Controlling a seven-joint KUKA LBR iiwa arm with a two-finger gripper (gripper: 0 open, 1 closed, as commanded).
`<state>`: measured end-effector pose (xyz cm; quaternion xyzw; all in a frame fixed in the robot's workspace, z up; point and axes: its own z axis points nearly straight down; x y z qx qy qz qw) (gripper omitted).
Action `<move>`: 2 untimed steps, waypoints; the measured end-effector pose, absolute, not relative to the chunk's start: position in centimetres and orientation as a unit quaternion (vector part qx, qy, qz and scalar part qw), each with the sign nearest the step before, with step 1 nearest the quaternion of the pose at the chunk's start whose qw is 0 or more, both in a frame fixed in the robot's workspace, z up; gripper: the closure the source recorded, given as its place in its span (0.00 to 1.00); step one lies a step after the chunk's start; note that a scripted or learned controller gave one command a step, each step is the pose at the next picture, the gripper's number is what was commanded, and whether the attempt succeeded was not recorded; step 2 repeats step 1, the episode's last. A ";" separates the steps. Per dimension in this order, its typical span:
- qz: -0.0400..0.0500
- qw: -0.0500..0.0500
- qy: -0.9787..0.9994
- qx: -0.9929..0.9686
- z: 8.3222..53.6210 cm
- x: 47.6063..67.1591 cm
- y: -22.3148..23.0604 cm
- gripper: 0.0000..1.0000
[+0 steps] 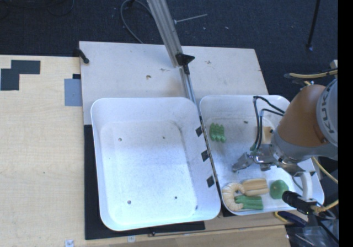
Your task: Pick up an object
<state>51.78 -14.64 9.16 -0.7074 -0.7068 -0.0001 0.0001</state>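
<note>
The pale wooden bench top [33, 146] fills the left side, bearing dark grey rectangular patches [71, 91] near its upper edge. Next comes the left shallow white plastic bin [105, 130], resting on a black mat.

A ribbed silver aluminium rail [165, 20] runs from twelve o'clock down toward the seam between the bins, ending at a black bracket [185, 59]. Three small black clips [205, 155] sit along the divide.

The right shallow white plastic bin [231, 105] holds all the loose items. A small green ridged block [217, 133] lies at its ten o'clock, near the left wall and well apart from the others. At the bin's six o'clock, a cluster sits together: a cream ring-shaped piece [231, 191], a tan cylindrical roll [255, 186] just beside it, a green elongated piece [249, 203] below both and touching the ring, and a round green ball [278, 187] at the cluster's three o'clock.

The grey metal two-finger gripper [240, 164] sits near the bin's centre, above the cluster and apart from it, pointing toward nine o'clock. Its fingers appear narrow, with nothing visible between them. The orange-banded grey arm [300, 122] enters from three o'clock, with black cables [259, 111] looping beside the wrist.
</note>
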 end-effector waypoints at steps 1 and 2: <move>0.000 0.000 -0.706 -0.708 10.2 51.8 -14.7 1.00; 0.000 0.000 -0.706 -0.708 10.2 51.8 -14.7 1.00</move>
